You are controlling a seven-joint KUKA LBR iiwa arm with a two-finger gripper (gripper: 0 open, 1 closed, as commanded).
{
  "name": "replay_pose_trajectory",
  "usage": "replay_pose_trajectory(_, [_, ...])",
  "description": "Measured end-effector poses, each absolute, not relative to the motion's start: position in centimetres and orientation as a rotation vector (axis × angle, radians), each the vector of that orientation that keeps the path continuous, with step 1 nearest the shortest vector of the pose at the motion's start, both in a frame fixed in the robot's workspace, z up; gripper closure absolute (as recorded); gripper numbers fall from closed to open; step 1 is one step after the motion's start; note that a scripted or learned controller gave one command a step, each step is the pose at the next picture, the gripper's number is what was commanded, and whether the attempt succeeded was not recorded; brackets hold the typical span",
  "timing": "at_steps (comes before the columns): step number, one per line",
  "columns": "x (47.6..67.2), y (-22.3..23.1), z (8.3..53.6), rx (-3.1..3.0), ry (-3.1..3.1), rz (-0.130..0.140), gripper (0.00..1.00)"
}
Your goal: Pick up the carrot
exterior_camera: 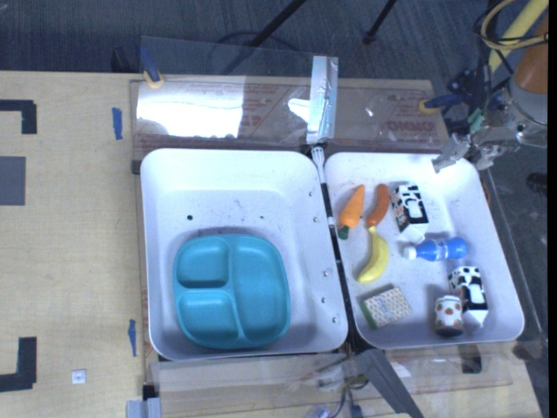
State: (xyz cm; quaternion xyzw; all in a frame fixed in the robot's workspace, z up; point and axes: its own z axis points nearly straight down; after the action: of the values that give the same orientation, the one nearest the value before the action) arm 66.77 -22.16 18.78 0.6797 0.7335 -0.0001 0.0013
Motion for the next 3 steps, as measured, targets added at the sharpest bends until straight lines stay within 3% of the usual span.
replay_pose_trajectory(2, [62.3,-11.4,14.8,2.004,2.421,-0.001,0.00])
replay_pose_trajectory(3, [62.4,-11.5,15.8,2.004,2.416,0.003,1.00])
